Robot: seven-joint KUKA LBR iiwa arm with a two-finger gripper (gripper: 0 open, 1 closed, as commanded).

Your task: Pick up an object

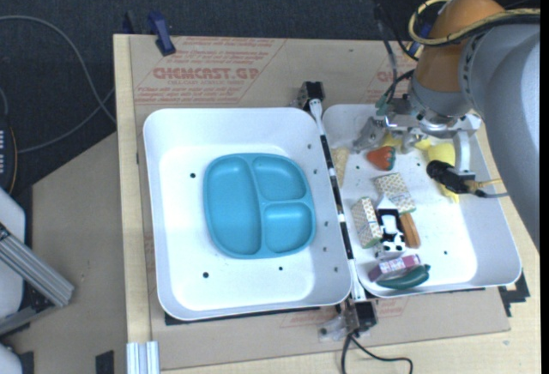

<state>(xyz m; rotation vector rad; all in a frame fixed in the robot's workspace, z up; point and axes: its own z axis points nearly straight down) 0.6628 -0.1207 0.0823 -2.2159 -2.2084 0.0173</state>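
My gripper (383,130) hangs over the far end of the right bin (489,252), under the grey arm with its orange band. Just below it lies a small red-orange object (380,158), with a yellow piece (401,141) next to it, partly hidden by the wrist. Whether the gripper touches either one cannot be made out. Nearer the front lie a checkered packet (395,187), a second patterned packet (367,220), a black-and-white toy (390,233), a brown stick (410,229), a purple item (400,263) and a green one (405,279).
The left bin (171,261) holds a blue divided plate (257,203) in its middle. A ridge where the two bins meet (333,192) runs between them. The arm covers the right bin's far right corner.
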